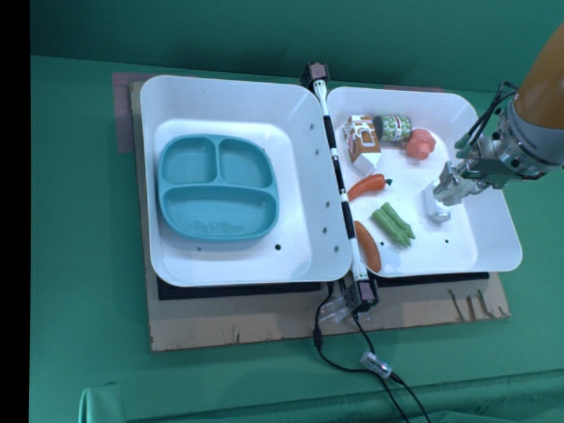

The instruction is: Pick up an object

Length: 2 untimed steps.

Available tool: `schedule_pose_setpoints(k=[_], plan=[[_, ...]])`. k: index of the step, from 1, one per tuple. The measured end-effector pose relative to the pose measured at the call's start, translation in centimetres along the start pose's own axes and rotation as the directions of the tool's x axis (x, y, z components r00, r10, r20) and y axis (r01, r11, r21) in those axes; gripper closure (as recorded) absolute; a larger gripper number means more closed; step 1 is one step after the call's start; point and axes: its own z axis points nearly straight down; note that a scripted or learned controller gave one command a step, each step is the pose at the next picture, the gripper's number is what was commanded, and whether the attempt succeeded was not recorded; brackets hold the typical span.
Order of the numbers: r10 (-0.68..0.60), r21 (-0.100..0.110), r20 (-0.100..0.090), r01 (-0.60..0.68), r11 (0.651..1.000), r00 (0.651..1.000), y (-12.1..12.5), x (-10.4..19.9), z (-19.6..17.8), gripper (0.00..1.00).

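The right bin (493,236) holds a small carton with an orange roof (359,139), a dark jar of green peas (394,128), a red tomato (420,144), a red-orange chili (367,185), a bunch of green beans (392,224) and an orange carrot-like piece (367,246). My gripper (438,203) hangs low over the right half of this bin, right of the green beans and below the tomato. A small pale shape sits right at its tip; I cannot tell whether that is an object or part of the gripper.
The left bin (176,95) holds a teal divided plate (218,186). A black-and-white bar (339,179) runs between the bins. Cables (370,359) trail off the cardboard base at the front. Green cloth covers the bench around the bins.
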Motion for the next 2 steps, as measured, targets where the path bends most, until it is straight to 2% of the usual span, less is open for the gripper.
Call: schedule_pose_setpoints(k=[2], plan=[[0.0, -0.003, 0.003, 0.0, 1.0, 1.0, 0.0, -7.4, 0.1, 1.0]])
